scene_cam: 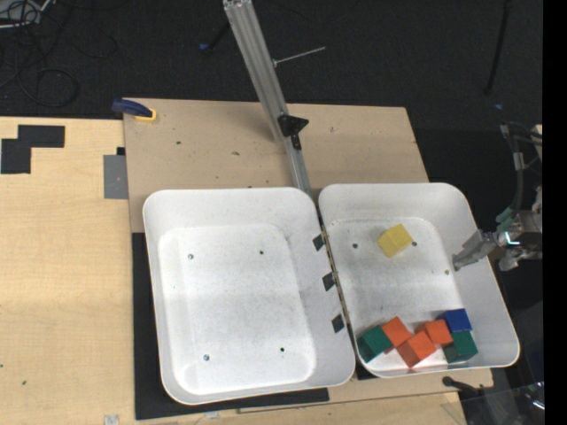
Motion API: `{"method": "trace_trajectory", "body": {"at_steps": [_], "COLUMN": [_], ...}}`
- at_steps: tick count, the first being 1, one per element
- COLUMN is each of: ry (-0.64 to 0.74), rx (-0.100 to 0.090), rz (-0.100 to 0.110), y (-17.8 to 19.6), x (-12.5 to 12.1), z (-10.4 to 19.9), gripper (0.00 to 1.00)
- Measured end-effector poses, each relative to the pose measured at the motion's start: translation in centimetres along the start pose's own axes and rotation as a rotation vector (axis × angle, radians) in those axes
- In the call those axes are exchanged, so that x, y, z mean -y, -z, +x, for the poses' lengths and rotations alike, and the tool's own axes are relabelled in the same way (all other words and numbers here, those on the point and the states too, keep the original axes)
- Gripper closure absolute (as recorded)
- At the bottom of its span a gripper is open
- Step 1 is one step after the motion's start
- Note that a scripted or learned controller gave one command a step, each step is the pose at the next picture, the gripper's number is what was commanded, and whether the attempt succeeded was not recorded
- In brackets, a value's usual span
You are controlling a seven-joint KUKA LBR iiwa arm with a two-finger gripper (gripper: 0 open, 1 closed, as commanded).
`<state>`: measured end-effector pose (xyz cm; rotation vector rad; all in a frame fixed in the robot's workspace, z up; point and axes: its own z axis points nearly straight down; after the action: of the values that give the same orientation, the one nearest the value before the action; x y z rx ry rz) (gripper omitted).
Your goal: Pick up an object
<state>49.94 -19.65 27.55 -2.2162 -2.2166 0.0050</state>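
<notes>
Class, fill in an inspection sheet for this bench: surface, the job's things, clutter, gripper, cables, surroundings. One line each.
Surface: wooden bench bearing a left bin and a right bin, side by side.
Job's things: yellow block alone near the right bin's middle; orange blocks, green blocks and a blue block crowded in its near corner.
Clutter: blue clamp at the bench's far left corner.
Gripper: gripper at the right bin's right rim, apart from every block; finger state unclear.
Cables: loose cables on the dark floor, far left.
Surroundings: slanted metal rail rising behind the bins.
</notes>
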Motion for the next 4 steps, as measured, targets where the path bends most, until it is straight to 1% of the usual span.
{"method": "trace_trajectory", "body": {"at_steps": [1,2,3,4], "ry": [-0.001,-0.001,-0.002,0.000], "rx": [0.001,-0.001,0.000,0.002], "rz": [-0.005,0.002,0.001,-0.006], "y": [0.2,-6.2,-11.5,-16.4], "x": [-0.1,-0.2,0.2,0.6], "z": [-0.1,0.1,-0.8,0.1], "gripper": [0.00,0.00,0.00,0.00]}}
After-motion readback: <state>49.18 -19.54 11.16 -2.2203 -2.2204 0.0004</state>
